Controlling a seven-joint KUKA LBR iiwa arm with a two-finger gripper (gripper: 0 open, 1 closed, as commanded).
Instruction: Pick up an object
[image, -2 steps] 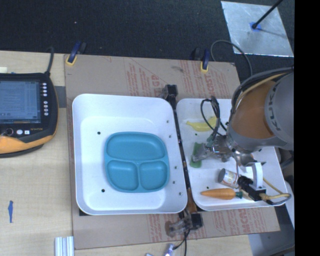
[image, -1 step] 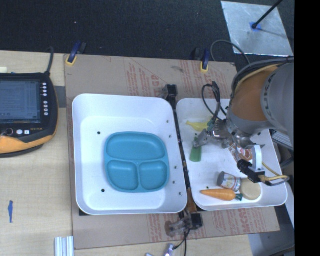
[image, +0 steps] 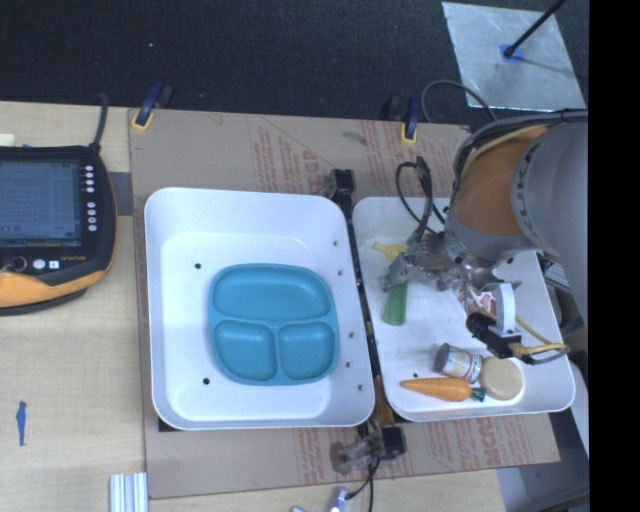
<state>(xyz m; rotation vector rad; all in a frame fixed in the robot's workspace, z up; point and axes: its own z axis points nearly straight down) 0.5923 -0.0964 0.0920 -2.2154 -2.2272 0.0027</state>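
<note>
My gripper (image: 404, 270) hangs low over the upper left part of the right bin (image: 560, 400), on the grey arm with its orange band. Just below it lies a small green stick-shaped object (image: 393, 304), very close to the gripper's tip; whether they touch I cannot tell. A yellow piece (image: 387, 247) peeks out just above the gripper. Along the bin's front lie an orange carrot (image: 437, 389), a small jar on its side (image: 457, 360) and a round cream-coloured object (image: 503, 380). The arm hides the bin's upper right part.
The left bin (image: 170, 300) holds a blue divided plate (image: 273, 322). A tablet-like control pendant (image: 45, 225) rests on the bench at far left. Clamps and cables sit between the bins at their back and front edges.
</note>
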